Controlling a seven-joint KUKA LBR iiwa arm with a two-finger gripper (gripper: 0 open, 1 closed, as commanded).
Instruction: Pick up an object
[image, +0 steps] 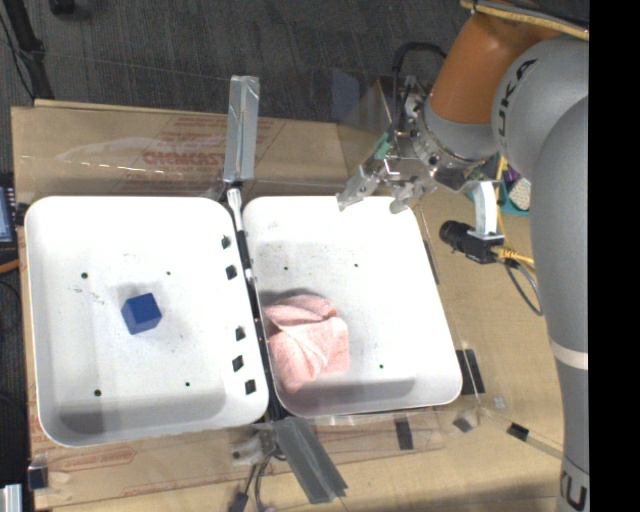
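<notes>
left bin (60, 230): white, left half of frame; holds a small blue cube (142, 312) left of its centre, sitting alone on the floor
divider: black clips run down the seam between the two bins, mid-frame
right bin (400, 260): white, centre-right; a pink folded cloth (305, 340) lies in its lower left part, close against the left wall
claw (375, 195): upper right of frame, above the right bin's top rim; fingers apart, nothing between them
arm: grey with orange band, comes in from upper right
step: looks like pre-grasp, nothing picked yet
next move, my read: cloth is the nearer target; needs travel toward lower left, then descent with fingers spread over a fold
risk: cloth hugs the wall, little finger room on that side
</notes>
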